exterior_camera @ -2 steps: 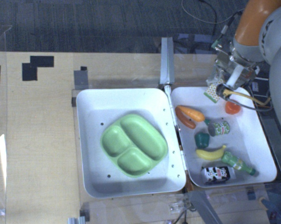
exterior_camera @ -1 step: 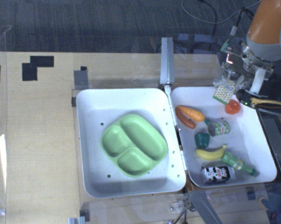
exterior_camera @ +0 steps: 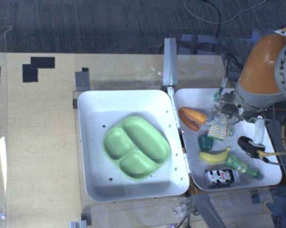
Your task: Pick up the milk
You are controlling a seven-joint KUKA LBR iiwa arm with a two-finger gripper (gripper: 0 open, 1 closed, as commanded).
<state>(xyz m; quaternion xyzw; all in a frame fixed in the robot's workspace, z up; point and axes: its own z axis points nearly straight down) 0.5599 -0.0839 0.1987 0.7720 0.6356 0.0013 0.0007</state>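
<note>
Bins sit side by side on my bench. I read the left bin first: it holds a green divided plate, well apart from anything I want. Past the divider, the right bin is crowded: a carrot near its top left, a small green cup, a banana below that, and the milk, a little black-and-white carton lying near the front wall. A green bottle lies just beside it. Further right, the gripper hangs over the back of the bin above a small patterned packet; I cannot tell how its fingers stand. My worry is the crowding: coming down on the milk, I could catch the bottle or banana, or clip the front wall.
</note>
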